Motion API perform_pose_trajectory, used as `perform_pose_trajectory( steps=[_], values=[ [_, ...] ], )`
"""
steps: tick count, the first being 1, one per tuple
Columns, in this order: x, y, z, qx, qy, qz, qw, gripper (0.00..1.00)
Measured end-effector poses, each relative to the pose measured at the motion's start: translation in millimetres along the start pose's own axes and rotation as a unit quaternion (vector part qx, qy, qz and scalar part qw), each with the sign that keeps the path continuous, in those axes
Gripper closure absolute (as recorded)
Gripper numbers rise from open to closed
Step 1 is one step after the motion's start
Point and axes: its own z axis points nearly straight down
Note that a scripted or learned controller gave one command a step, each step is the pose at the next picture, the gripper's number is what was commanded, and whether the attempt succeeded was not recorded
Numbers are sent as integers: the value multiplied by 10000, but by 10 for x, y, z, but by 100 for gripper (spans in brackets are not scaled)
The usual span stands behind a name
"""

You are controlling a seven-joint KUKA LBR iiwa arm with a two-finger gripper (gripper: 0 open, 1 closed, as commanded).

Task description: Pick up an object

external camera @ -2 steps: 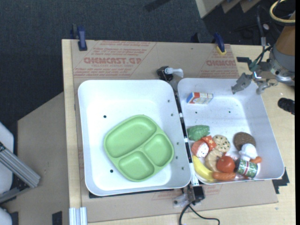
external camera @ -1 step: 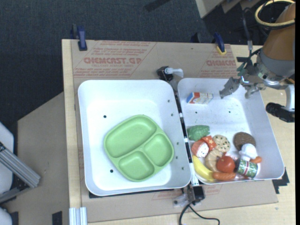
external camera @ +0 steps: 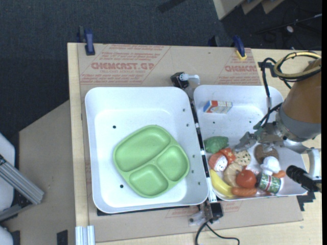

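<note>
- Right now my arm (external camera: 301,106) reaches in from the right edge of the frame, its orange band above the right bin (external camera: 240,98).
- My gripper (external camera: 254,137) hangs low over the lower half of that bin, just above the heap; whether it is spread or pressed together I cannot tell, and nothing visibly sits in it.
- Crowded below and left of it: a green leafy piece (external camera: 216,143), a strawberry (external camera: 219,162), a cracker (external camera: 242,158), a red tomato (external camera: 246,178), a banana (external camera: 219,184), a small can (external camera: 270,184) and a white lump (external camera: 270,163).
- Apart, at the bin's upper left, lies a small carton (external camera: 217,106).
- Left of centre, the other bin (external camera: 102,106) holds a green divided plate (external camera: 150,160).
- Black cables (external camera: 265,80) loop at the upper right.
</note>
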Motion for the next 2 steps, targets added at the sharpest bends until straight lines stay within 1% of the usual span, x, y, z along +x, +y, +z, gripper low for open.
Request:
perform_pose_trajectory(
  steps=[1, 2],
  values=[
    [-237, -205, 682, -114, -41, -2, 9999, 0],
    [-331, 910, -220, -163, -61, -40, 9998, 0]
  ],
)
